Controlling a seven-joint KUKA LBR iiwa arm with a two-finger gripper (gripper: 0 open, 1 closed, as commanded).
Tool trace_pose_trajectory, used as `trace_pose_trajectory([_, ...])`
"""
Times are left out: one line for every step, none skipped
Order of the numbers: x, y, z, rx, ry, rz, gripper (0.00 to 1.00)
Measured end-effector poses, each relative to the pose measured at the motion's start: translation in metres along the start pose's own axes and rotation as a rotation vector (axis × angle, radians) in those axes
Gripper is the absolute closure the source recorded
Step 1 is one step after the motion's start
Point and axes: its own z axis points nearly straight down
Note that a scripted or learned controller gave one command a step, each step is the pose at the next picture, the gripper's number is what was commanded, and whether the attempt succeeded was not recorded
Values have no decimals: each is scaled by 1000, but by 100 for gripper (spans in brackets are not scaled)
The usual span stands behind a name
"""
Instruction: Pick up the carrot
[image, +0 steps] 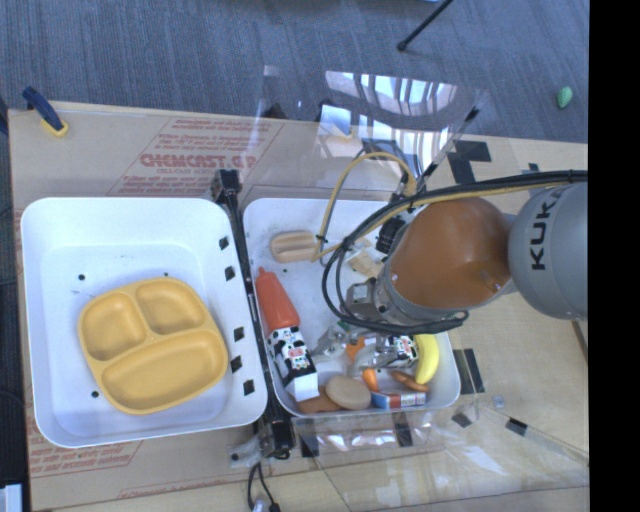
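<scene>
The carrot (407, 380) is a small orange piece near the front wall of the right bin (262, 222), between the banana (428, 357) and a red, white and blue tube (400, 400). My gripper (376, 347) hangs low over the front middle of this bin, just above and left of the carrot. The orange wrist band (445, 255) and a loop of cables cover most of it. More orange bits (370, 378) show right beneath the gripper; whether they belong to the carrot I cannot tell.
Crowding the right bin are an orange-red bottle (276, 300), a cow-patterned carton (293, 358), a brown disc (347, 392) and a tan bun (293, 245). The left bin (50, 235) holds a yellow divided plate (152, 343).
</scene>
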Motion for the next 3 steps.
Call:
trace_pose_trajectory([37, 20, 1, 11, 37, 102, 0])
trace_pose_trajectory([33, 19, -9, 13, 35, 93, 100])
trace_pose_trajectory([54, -16, -1, 23, 35, 640, 100])
